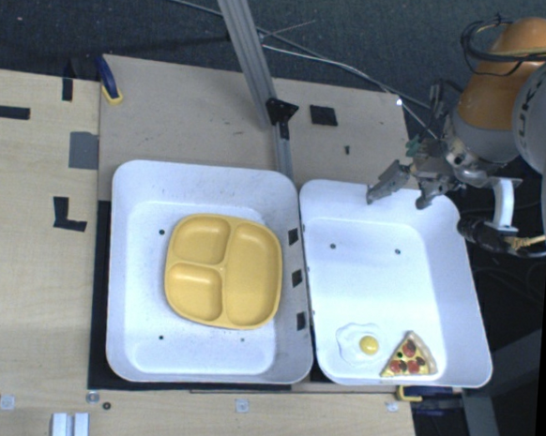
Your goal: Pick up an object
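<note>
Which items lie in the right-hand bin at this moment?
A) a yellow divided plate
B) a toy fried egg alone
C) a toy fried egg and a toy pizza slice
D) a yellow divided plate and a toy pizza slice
C: the fried egg and the pizza slice lie side by side at the near edge of the right bin, while the yellow plate sits in the left bin.

One camera is looking down on me from above the bench (27,240), tilting at a slant and standing far enough back to be taking in both white bins: the left bin (120,247) and the right bin (460,293). My arm (510,80) is entering from its right side, near the top corner.
</note>
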Available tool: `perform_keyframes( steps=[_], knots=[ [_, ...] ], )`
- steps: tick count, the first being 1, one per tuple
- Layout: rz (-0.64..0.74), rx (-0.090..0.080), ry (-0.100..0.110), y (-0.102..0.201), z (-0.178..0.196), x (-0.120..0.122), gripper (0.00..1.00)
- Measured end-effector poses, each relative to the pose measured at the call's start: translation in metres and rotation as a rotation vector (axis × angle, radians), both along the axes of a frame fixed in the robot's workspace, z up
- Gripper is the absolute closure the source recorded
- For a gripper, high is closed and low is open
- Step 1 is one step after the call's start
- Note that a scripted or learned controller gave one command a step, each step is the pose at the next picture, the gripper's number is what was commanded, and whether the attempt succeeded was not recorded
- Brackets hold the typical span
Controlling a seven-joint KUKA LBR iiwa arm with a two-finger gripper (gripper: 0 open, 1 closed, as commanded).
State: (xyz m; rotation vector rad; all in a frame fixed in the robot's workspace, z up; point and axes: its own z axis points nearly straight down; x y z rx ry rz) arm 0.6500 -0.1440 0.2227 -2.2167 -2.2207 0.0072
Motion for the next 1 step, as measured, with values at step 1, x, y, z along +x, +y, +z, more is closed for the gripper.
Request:
perform_keyframes(
  steps=[1],
  knots=[
    [0.0,0.0,0.002,0.0002,-0.0654,-0.0012,0.0]
  ],
)
